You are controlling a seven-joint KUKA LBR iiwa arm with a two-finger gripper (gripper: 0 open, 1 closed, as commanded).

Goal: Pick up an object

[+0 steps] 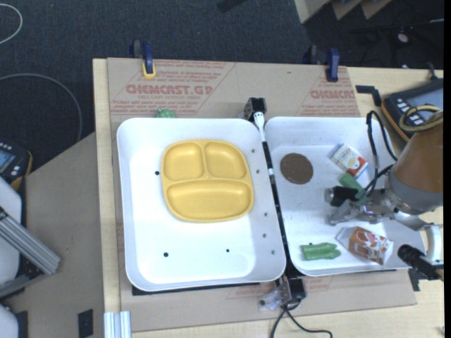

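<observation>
The end effector (pixel 340 206) sits low inside the right bin (pixel 310 136), its two fingers spread apart with nothing between them, the arm (pixel 423 171) reaching in from the right over the bin's edge. Just above the end effector lies a small green block (pixel 350 182), and beyond that a white-and-red carton (pixel 349 158). A brown disc (pixel 297 168) lies up-left of the end effector, a green toy (pixel 320 251) below it, and a printed packet (pixel 366 245) below-right. Left of the end effector, the left bin (pixel 141 210) holds a yellow divided plate (pixel 207 180).
</observation>
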